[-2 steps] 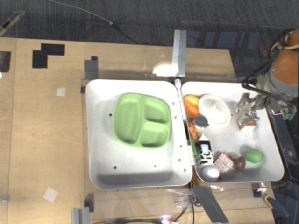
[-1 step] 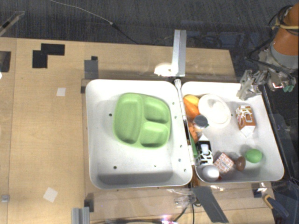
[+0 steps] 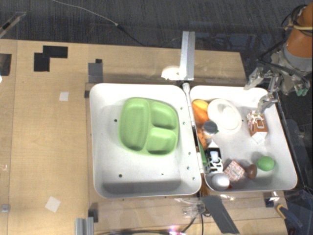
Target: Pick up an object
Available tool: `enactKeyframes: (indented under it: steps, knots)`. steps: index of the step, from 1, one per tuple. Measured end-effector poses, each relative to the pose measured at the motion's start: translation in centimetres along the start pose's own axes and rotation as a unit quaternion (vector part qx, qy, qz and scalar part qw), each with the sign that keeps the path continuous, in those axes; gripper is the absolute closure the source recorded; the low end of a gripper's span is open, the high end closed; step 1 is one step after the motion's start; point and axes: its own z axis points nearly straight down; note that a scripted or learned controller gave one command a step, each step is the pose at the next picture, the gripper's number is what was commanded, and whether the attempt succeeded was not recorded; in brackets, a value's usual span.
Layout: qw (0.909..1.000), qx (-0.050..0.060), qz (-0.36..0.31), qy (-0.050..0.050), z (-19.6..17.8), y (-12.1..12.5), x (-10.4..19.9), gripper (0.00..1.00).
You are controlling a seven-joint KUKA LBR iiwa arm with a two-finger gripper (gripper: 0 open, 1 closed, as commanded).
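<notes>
Nearest the lens, at 6 o'clock in the right white bin (image 3: 288,173): shiny silver egg-shaped object (image 3: 220,181), beside a small red-and-white patterned packet (image 3: 234,170) and a brown lump (image 3: 251,171). Green ball (image 3: 265,163) toward 4 o'clock. White round lid-like disc (image 3: 224,114) near 12, orange fruit-like piece (image 3: 199,110) at its 9. Small red-and-white carton (image 3: 257,123) at 2 o'clock. Two-finger gripper (image 3: 269,93) hanging just above that carton, fingers parted, nothing between them. Green divided plastic tray (image 3: 148,125) resting mid left white bin (image 3: 100,146).
</notes>
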Motion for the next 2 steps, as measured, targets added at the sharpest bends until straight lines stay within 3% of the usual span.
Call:
enactKeyframes:
  steps: [1, 2]
  knots:
    - [0.9972, 0.003, -0.075, -0.004, 10.3, 0.6, 1.0, 0.0]
    - [0.999, 0.001, -0.044, -0.001, 10.6, 0.9, 7.3, 0.0]
